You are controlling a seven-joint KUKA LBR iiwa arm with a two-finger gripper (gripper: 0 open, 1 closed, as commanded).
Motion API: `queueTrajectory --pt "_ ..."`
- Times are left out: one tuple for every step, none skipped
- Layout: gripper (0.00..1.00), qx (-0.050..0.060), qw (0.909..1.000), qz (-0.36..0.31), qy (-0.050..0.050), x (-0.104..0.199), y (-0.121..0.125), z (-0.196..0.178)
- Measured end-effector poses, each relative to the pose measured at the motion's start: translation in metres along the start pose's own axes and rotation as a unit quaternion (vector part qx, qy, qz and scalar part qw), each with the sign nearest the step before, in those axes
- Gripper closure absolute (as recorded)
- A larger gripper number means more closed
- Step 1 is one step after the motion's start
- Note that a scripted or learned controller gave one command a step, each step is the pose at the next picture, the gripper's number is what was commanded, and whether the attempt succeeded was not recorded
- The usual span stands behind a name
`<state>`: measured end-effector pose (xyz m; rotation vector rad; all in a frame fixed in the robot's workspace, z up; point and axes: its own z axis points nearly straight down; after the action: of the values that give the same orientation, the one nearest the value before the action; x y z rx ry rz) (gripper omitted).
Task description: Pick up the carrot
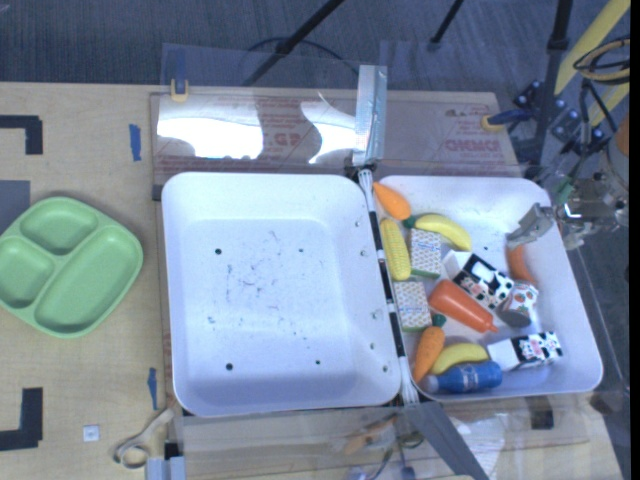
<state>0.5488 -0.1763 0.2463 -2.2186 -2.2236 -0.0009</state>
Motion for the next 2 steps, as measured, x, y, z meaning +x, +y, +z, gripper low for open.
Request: queueTrajectory --pt "0.00 -0.011 0.9999 -0.008 -0.002 -0.003 0.027 0.128" --pt "0.00 -0.027 0.9974 0.066 -0.006 0.059 0.003 0.139"
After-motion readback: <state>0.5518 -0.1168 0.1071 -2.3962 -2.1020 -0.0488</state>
